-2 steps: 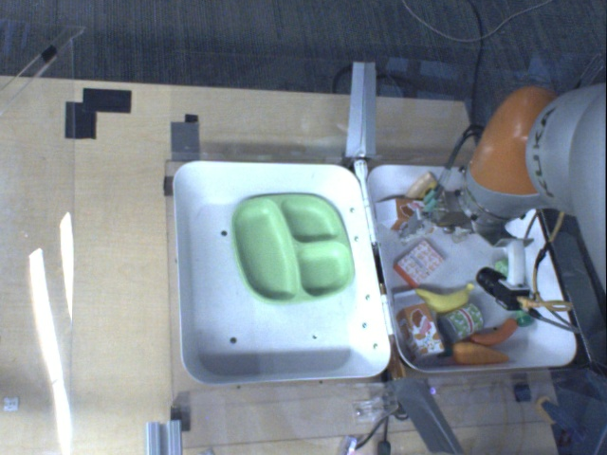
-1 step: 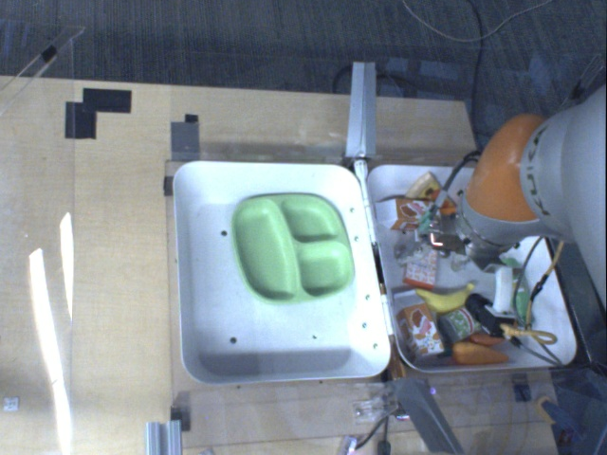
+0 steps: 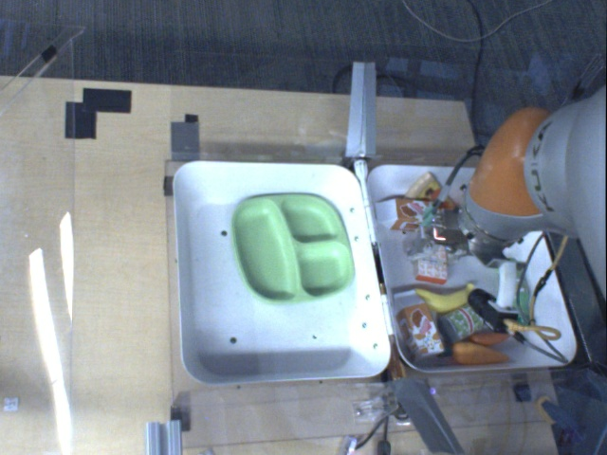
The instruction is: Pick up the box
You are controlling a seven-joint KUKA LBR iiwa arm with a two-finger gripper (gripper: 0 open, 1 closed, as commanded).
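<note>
A small white and orange box lies in the middle of the right bin. My gripper hangs just above the box's far end, low in the bin, at the end of the grey arm with the orange band. The gripper's dark body hides the spot where it meets the box. I cannot tell whether it touches the box.
Around the box lie a banana, a brown snack pack, a green packet, a carrot and a red-brown packet. The left bin holds a green divided plate. A metal divider stands between the bins.
</note>
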